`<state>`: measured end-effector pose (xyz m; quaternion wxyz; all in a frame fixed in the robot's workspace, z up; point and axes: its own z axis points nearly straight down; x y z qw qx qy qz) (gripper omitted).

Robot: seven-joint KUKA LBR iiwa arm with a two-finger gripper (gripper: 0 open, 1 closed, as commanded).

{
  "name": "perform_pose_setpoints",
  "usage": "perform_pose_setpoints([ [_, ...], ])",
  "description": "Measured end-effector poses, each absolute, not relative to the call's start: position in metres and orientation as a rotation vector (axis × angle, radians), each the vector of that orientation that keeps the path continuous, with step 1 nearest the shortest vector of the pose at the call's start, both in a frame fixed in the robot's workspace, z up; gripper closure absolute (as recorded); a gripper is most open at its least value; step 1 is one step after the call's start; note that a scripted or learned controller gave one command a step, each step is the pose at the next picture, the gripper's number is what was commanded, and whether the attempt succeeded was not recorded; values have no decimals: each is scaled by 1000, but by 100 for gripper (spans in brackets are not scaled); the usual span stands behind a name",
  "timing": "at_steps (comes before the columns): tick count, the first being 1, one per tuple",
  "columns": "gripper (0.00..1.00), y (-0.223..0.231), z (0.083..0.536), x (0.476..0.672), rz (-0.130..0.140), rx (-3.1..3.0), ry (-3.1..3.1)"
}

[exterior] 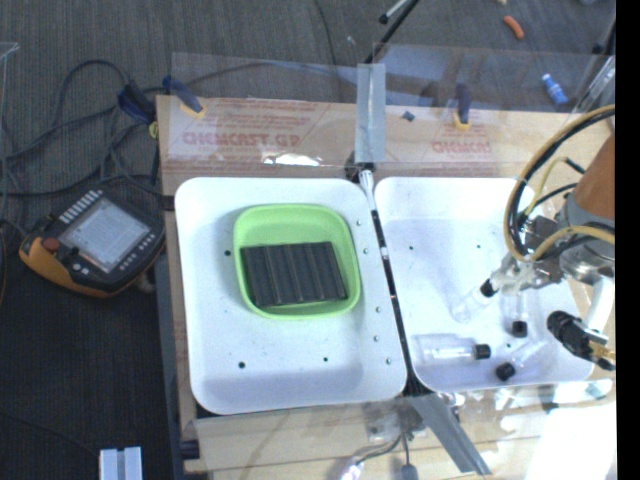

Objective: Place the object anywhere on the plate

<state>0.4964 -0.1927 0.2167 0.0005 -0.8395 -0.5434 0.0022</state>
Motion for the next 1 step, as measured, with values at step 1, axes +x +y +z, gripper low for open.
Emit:
perform_pose_setpoints([
  [1, 0, -193, 217, 496, 7, -2637, -1707],
])
